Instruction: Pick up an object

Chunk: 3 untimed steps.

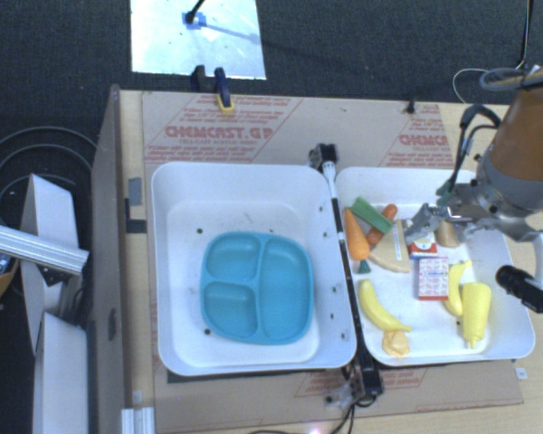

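My gripper (427, 220) hangs low over the right bin (516, 346), among the toy food near the carrot (357, 235) and box (431, 277); its opening I cannot tell. Nothing is visibly held: the pick remains undone.

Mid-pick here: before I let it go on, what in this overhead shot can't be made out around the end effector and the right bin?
- End effector: camera view, too small and blurred to tell its finger state or whether it holds anything.
- Tan item beside it: partly covered by the arm, identity unclear.
- Arm: cut off by the right edge.
- Small box: print too small to read.
- Right bin: far wall hidden behind the arm.
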Tool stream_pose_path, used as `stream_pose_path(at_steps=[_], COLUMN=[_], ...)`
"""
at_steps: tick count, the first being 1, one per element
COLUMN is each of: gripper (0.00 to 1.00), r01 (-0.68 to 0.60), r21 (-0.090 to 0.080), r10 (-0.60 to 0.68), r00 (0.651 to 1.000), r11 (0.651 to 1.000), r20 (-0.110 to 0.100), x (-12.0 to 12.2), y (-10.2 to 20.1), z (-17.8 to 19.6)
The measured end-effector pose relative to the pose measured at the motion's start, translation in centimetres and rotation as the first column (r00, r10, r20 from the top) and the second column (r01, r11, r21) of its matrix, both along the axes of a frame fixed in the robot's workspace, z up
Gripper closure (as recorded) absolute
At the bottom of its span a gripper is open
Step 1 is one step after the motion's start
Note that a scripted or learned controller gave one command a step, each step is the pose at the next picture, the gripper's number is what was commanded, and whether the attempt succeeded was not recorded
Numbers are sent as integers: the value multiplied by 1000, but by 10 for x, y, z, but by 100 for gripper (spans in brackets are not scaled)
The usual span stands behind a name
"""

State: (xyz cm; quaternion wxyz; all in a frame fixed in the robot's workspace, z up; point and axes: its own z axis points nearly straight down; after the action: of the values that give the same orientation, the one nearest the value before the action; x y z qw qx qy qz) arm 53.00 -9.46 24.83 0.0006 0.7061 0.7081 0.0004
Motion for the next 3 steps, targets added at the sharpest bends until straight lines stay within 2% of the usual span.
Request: stream_pose_path(at_steps=[1, 2, 3], gripper=[0, 0, 0], r01=[2, 1, -4], r21=[-1, -3, -3], r10=[-2, -1, 4], r00=[1000, 1000, 1000], r11=[1000, 1000, 1000], r20=[0, 17, 14], x=[48, 88, 138], y=[-24, -20, -40], z=[-123, -148, -158])
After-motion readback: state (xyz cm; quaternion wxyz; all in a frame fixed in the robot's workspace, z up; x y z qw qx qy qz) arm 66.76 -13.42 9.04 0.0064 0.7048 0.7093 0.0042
